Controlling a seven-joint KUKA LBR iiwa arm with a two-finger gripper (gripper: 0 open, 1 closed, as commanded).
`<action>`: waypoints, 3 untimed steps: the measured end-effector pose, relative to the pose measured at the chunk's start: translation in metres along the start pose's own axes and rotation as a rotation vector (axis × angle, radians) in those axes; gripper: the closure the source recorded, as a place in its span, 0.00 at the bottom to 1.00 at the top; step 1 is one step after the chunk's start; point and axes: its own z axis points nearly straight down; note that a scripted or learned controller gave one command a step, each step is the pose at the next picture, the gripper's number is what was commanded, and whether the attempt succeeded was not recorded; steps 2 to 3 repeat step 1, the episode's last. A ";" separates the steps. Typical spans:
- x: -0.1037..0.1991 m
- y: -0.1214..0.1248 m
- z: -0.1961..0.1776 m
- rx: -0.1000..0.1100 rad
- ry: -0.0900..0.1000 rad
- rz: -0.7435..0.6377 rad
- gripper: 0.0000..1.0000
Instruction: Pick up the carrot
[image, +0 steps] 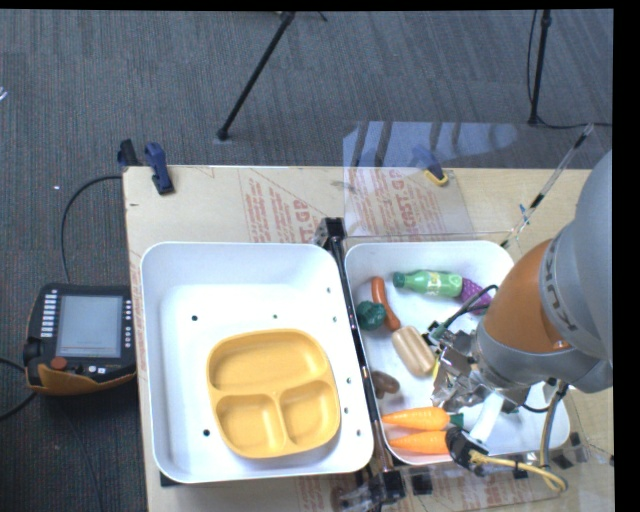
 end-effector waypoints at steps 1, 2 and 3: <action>0.000 -0.001 0.001 0.002 -0.002 -0.002 0.00; 0.000 -0.001 0.001 0.002 -0.002 -0.002 0.00; 0.000 -0.001 0.001 0.002 -0.002 -0.002 0.00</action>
